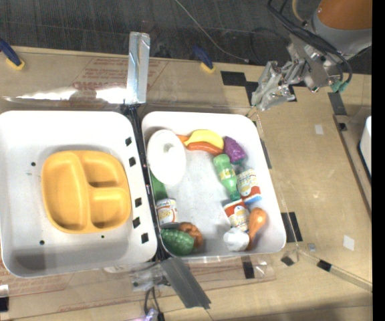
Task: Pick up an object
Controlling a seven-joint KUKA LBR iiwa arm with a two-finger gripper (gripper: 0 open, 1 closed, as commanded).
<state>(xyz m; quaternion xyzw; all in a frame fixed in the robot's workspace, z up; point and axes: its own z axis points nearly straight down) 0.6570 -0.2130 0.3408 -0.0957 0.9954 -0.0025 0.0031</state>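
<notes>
Small toy foods (227, 172), perhaps plastic fruit and bottles, lie jumbled in the right bin (273, 199).

Single fixed camera above the bench, slanting down on both white bins (5, 179), arm (339, 12) from right.

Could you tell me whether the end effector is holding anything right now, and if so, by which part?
Nothing is held: the end effector hangs past the far right corner of the right bin, with nothing between its fingers.
</notes>
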